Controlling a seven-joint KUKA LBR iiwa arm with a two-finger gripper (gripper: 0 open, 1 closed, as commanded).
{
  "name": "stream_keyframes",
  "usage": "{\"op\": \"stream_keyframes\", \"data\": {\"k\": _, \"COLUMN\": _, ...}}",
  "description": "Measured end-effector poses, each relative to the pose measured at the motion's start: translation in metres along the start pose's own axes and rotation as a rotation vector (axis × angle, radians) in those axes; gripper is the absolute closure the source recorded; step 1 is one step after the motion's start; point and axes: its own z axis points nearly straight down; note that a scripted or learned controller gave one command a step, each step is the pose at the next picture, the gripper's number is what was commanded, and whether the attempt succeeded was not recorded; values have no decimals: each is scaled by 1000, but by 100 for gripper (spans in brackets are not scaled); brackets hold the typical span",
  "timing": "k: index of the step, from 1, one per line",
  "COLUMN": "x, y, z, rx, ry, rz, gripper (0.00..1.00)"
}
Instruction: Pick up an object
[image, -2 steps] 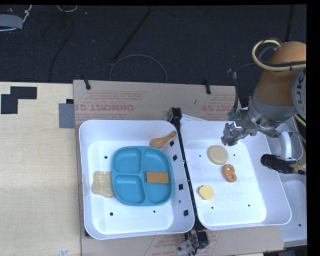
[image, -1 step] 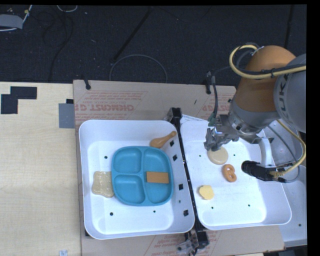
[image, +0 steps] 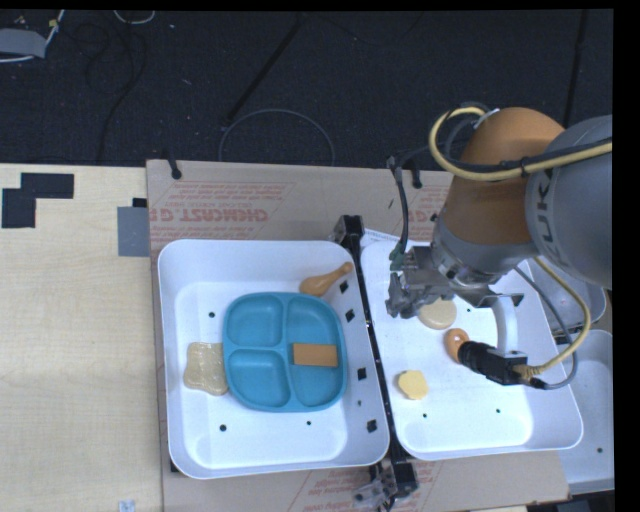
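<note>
Left bin (image: 180, 300): pale sponge-like piece (image: 205, 368), blue divided plate (image: 283, 351) bearing an orange block (image: 315, 355), drumstick-shaped toy (image: 325, 281); right bin (image: 560, 420): gripper (image: 405, 300) low beside the cream disc (image: 438, 315), approach step, claw state cannot tell, next move calls for centring over it before closing.

The grey arm (image: 560, 200) is reaching in from the right, orange band (image: 500, 160) uppermost, gripper (image: 403, 300) pointing down.
</note>
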Motion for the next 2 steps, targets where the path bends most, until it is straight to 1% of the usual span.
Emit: {"op": "stream_keyframes", "data": {"k": 2, "x": 108, "y": -32, "z": 23, "rx": 1, "ry": 0, "rz": -1, "gripper": 100}}
